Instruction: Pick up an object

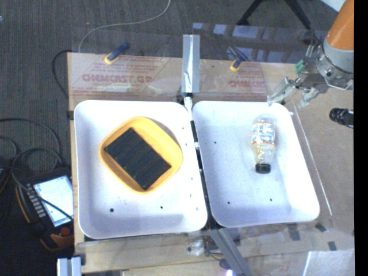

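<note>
End effector upper right, seemingly spread and bare; lower squarely across bottle, then clench.

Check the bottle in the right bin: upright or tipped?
Tipped. The bottle lies flat on the right bin floor, dark cap pointing toward the near edge.

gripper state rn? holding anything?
gripper: open, holding nothing, above the far right corner of the right bin. The bottle lies in that bin, apart from it.
</note>
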